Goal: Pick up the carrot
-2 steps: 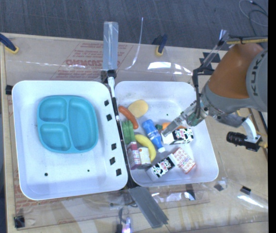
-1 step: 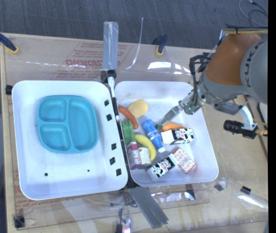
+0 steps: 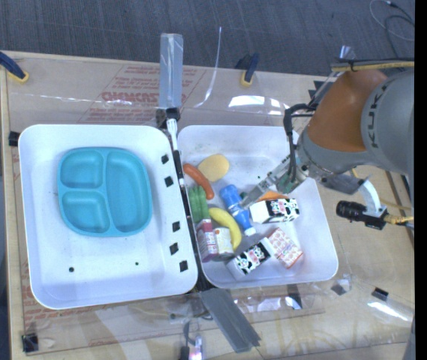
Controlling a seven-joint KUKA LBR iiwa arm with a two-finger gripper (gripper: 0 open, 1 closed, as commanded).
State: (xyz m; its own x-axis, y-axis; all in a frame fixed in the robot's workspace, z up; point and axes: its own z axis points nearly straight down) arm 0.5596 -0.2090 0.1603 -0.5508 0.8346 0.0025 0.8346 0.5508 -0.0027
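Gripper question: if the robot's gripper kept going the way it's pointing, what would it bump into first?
Probably the blue bottle. The gripper points down and left toward it in the right bin. Depth is hard to judge from above.

This looks like a robotics laboratory. A wooden tabletop (image 3: 85,88) stands on grey carpet (image 3: 85,13), with clamps (image 3: 9,64) fixed on its edges. Two white bins (image 3: 40,276) sit on it, cables (image 3: 393,13) lie around, and an industrial arm (image 3: 363,118) reaches in.
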